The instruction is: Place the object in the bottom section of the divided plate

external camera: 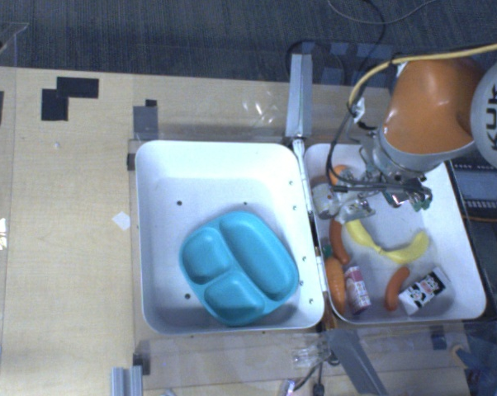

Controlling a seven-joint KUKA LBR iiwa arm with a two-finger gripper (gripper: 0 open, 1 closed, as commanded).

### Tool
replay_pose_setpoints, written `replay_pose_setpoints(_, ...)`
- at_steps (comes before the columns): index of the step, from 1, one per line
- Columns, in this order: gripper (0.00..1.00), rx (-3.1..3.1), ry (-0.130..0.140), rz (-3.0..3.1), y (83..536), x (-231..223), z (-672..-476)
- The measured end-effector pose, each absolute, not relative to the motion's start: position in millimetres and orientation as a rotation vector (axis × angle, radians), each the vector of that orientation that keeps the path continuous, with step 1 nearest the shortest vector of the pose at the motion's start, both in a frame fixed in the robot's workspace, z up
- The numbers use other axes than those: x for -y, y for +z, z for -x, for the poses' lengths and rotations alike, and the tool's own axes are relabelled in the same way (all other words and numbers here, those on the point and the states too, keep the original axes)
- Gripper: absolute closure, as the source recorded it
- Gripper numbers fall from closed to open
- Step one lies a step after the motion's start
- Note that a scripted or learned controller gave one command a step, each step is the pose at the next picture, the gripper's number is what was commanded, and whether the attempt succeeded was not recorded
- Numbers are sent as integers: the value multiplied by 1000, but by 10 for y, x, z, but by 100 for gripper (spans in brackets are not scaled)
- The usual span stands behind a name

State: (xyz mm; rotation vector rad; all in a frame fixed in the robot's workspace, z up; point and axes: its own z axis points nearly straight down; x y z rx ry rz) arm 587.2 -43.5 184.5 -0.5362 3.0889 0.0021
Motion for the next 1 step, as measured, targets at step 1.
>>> replay_pose_setpoints(1,100,-3095,-3,465,3522,813,-5231)
